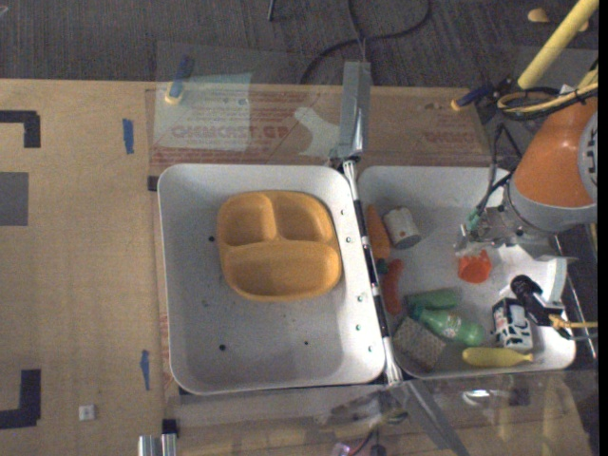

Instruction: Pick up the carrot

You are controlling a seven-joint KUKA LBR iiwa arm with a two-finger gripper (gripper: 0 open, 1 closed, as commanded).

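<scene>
Carrot (pixel 377 232) left, well apart from pincer (pixel 478 238)

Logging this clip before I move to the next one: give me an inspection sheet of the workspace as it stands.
Surface: two white bins side by side, left bin and right bin, on a tan bench.
Job's things: carrot lies along the right bin's left wall.
Clutter: orange divided plate in the left bin; the right bin also holds a grey cylinder, green items, a yellow banana.
Grippers: pincer over the right bin, apart from the carrot; state unclear.
Cables: black cable loops on the floor.
Surroundings: grey carpet, blue tape marks.
</scene>
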